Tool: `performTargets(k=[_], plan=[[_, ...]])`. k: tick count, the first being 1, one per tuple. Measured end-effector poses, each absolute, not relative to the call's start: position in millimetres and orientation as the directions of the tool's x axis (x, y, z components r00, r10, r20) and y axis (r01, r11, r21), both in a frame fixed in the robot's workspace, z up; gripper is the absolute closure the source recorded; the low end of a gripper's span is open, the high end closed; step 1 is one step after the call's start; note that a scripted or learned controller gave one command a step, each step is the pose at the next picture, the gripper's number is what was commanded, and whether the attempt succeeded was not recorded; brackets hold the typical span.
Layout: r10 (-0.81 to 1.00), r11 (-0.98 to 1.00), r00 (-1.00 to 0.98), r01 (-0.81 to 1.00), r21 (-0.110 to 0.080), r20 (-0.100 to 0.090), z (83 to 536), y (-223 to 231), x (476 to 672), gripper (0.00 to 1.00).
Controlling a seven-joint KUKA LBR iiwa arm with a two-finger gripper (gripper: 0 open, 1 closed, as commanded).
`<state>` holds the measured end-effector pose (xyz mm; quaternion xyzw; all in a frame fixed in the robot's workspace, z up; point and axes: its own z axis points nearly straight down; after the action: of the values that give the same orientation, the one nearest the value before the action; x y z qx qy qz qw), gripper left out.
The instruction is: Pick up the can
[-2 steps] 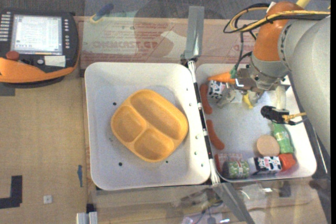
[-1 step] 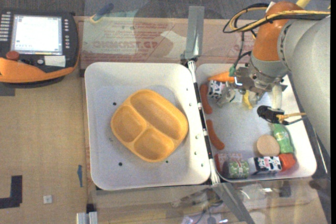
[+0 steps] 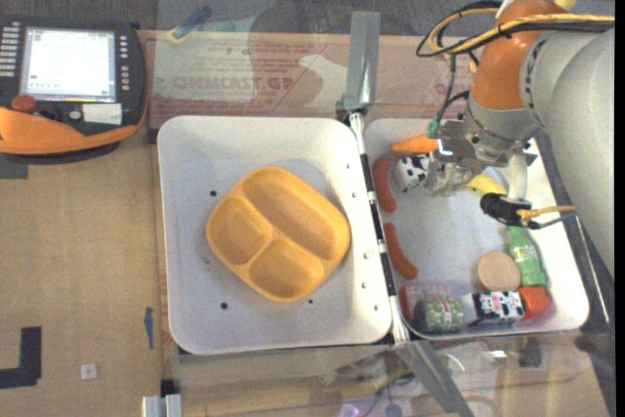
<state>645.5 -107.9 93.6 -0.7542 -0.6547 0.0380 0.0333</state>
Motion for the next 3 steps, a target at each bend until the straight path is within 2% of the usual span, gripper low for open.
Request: performTargets(k=[1,2,3], plan=[[0.99,-0.14,0.139,0.985,-0.1,-0.014,93,-107,645.4,0.0],[0.684,-0.729,0.729,0.683,-0.051,-0.021,88,-128,628.3,0.0],[0.207,-0.978,0.978,0.207,-0.016,-0.03,91,-98,644.0,0.0]])
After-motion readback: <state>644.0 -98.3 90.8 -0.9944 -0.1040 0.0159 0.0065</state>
